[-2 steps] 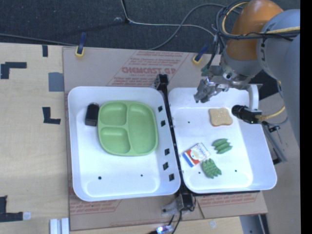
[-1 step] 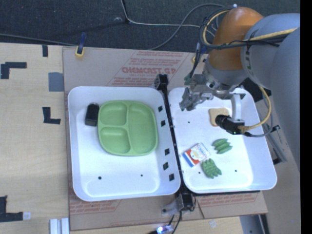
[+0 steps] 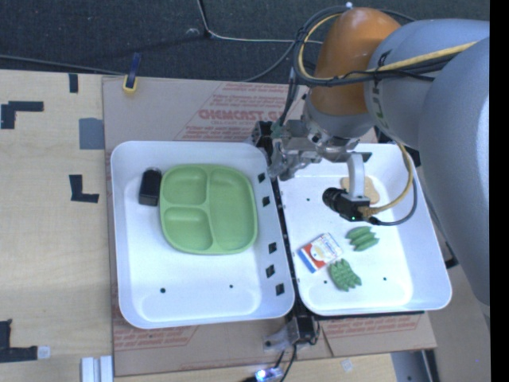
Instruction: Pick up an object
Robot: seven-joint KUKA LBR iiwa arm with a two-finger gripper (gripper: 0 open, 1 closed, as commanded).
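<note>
Nearest the lens, right bin (image 3: 413,293) front: green pea-pod piece (image 3: 345,274), small red-white-blue packet (image 3: 320,251) just beside it, second green pod (image 3: 363,238) behind. Tan round item (image 3: 367,188) further back, partly hidden by a black fitting. Any of these would serve as the pick. Gripper (image 3: 280,164) sits over the divide between bins, near the back rim, well apart from the front cluster; whether it is spread or pressed together, cannot tell. Nothing seen between its parts. Judgement: pick the isolated rear pod, descend centred, avoid clipping the packet. Left bin (image 3: 127,293): green divided plate (image 3: 208,208), black block (image 3: 149,187) touching its left edge.
</note>
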